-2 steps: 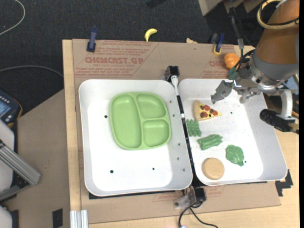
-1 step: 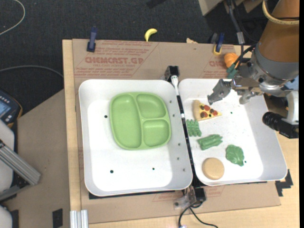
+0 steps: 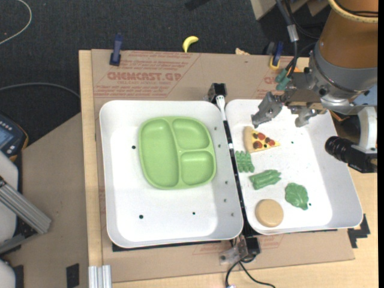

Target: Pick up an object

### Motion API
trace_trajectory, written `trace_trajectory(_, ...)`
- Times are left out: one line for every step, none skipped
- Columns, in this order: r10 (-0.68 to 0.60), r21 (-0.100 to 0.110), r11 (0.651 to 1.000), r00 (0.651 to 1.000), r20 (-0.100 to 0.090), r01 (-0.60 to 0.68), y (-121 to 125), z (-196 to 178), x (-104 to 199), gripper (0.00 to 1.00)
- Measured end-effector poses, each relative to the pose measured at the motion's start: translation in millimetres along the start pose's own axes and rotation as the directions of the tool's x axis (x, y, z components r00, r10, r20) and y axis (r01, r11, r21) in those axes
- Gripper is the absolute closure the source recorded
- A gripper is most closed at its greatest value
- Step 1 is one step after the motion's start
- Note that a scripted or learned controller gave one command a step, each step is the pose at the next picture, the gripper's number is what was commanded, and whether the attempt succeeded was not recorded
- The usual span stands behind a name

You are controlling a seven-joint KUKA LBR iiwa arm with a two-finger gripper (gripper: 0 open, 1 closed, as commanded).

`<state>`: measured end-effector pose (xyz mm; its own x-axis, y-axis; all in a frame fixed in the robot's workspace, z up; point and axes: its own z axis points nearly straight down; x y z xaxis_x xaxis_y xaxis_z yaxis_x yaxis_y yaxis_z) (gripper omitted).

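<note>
Gripper hovered at 12 o'clock over the right bin, fingers spread wide, nothing between them. Pizza slice lay just below the left finger, at about 10 o'clock in that bin, not touched. Green bean pieces at 9 o'clock, green pod near centre, leafy green at 5, tan bun at 7. Left bin held a green divided plate near centre.

Pizza slice, green leafy pieces and tan disc lie in right bin.
</note>
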<state>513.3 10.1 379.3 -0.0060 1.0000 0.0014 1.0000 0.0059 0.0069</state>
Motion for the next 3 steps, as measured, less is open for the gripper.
trace_trajectory(0.004,0.002,1.0,1.0,0.002,-0.004,1.2,-7.4,-2.4,1.0)
trace_trajectory(0.005,0.009,1.0,1.0,0.002,-0.005,5.8,8.0,3.1,1.0)
trace_trajectory(0.005,0.009,1.0,1.0,0.002,-0.005,21.2,19.2,7.6,1.0)
